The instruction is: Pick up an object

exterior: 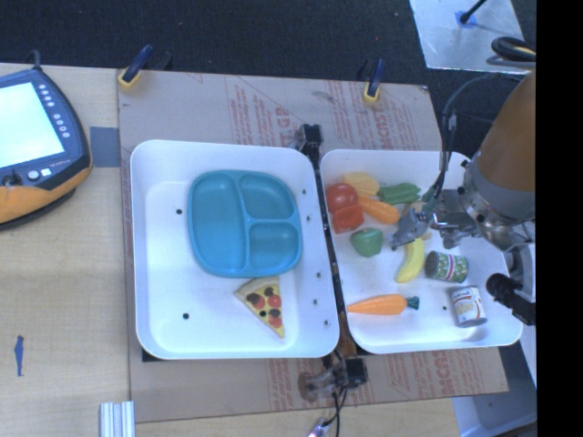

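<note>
The right-hand shallow white plastic bin (364,340) held a cluster of toy food. A red plastic tomato (342,198) sat at the upper left, touching a yellow corn-like piece (363,184) and a small orange carrot (381,211). A green pepper (398,192) lay just to their right, and a rounded green toy vegetable (367,241) sat below them. A yellow plastic banana (412,259) lay near the middle, with a green-labelled can (445,267) just beside it and a white-labelled can (468,306) lower down. A long orange carrot with a green tip (378,305) lay apart near the bin's lower edge.

The grey metal gripper (414,228) hung over the banana's upper end; whether its fingers were spread or closed could not be made out, and nothing was seen held between them.

The left-hand white bin (150,244) carried a blue divided plastic plate (244,223) and a toy pizza slice (263,305) just below it.

Both bins rested on a printed cardboard sheet (228,107) clamped to the pale wooden tabletop (55,289). An orange-cased control pendant (36,148) lay at the left, cut off by the edge. Dark carpet (228,16) ran beyond the tabletop. The arm's body was blurred and cropped at the right.
</note>
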### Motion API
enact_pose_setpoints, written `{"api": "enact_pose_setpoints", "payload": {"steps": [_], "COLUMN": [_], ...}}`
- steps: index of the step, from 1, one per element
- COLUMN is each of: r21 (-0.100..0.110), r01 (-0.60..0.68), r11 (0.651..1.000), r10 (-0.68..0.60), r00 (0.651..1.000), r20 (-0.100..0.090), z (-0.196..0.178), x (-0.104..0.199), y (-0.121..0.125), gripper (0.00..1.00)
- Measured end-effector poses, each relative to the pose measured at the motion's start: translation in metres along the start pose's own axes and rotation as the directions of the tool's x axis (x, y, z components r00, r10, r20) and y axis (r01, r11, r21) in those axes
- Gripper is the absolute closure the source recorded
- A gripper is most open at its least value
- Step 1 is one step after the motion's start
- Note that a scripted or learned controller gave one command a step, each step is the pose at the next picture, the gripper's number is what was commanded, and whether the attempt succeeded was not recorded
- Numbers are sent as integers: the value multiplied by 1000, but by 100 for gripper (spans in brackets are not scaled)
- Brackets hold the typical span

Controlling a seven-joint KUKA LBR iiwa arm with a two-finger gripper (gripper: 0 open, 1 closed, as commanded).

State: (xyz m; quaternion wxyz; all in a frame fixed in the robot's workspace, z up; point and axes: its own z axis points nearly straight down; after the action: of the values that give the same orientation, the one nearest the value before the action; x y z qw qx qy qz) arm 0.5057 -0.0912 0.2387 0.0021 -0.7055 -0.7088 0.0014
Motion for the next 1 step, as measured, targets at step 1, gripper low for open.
{"api": "enact_pose_setpoints", "payload": {"steps": [1], "r21": [-12], "r01": [-1], "r11": [1000], "r10": [1], "r00": [1000], "r20": [2], "z": [112], "x": [-27], "y": [59], "gripper": [0]}}
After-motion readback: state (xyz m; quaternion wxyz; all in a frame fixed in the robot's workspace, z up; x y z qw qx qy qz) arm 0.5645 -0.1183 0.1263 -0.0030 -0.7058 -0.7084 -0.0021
